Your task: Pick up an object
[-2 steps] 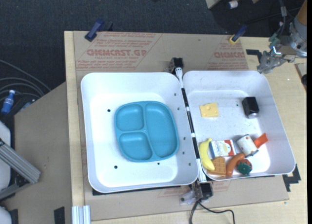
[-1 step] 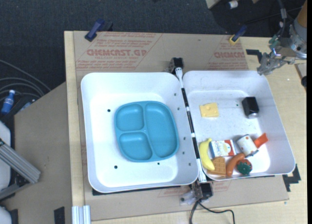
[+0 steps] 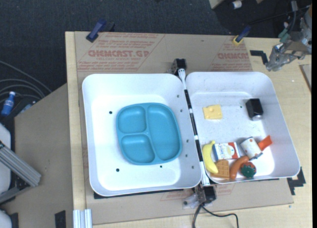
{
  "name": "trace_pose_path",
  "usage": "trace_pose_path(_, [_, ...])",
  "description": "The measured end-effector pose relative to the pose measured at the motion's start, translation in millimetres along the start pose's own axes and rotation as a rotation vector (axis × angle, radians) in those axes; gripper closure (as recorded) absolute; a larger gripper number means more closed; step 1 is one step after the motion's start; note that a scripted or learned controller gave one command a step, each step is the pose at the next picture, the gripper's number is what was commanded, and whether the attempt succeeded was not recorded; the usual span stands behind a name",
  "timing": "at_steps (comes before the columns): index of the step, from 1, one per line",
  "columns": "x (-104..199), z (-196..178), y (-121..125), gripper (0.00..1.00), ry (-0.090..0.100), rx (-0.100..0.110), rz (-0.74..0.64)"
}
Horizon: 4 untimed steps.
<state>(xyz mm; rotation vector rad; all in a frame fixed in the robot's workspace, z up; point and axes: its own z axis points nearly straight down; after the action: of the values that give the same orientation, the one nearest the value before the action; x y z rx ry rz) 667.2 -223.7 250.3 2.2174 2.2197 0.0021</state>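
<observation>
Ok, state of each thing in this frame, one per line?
gripper: outside the bins, beyond the right bin's far corner, holding nothing visible
blue tray: flat in left bin
cheese slice: lying flat, alone
black block: apart, near far wall
banana: in near-corner pile

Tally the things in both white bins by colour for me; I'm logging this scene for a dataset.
Blue: 1, the three-compartment plastic plate
Yellow: 2, the flat cheese slice and the banana
Black: 1, the small block
Orange: 2, the carrot and the waffle-like piece
White and red: 2, the small carton and the can
Total: 8
</observation>
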Motion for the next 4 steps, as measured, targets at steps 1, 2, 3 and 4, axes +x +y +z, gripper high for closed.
trace_pose_path(1, [0.2, 0.6, -0.2, 0.0, 0.0, 0.001, 0.0])
trace_pose_path(2, [9.6, 168.4, -1.7, 0.0, 0.022, 0.018, -0.004])
trace_pose_path(3, [5.5, 155.9, -0.2, 1.0, 0.008, 0.007, -0.004])
trace_pose_path(4, [-0.3, 61.4, 0.4, 1.0, -0.001, -0.001, 0.0])
